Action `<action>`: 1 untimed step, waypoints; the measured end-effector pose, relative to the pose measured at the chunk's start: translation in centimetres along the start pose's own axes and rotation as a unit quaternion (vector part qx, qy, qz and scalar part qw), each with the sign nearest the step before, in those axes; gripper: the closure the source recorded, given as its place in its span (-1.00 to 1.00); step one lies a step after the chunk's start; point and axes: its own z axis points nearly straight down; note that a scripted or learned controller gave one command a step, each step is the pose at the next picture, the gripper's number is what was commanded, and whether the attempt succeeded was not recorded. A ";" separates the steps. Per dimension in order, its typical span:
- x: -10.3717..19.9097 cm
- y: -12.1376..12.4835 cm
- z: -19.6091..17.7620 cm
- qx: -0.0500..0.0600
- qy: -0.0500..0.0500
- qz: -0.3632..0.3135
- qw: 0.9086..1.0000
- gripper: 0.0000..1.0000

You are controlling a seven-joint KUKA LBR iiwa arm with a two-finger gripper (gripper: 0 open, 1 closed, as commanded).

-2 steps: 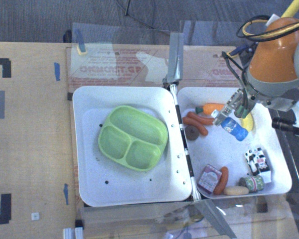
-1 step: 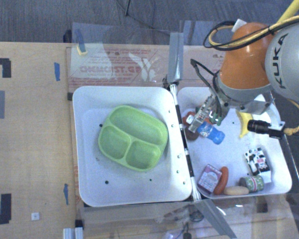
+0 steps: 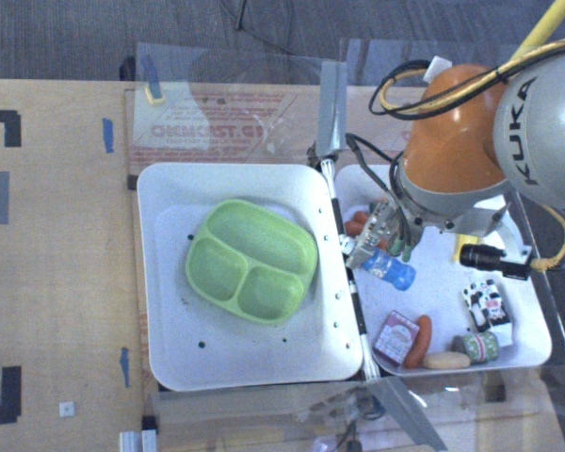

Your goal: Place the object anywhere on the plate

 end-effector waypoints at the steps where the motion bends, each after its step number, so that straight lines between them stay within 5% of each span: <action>1: 2.4 -3.0 -10.5 -0.001 -0.002 -0.028 1.000 1.00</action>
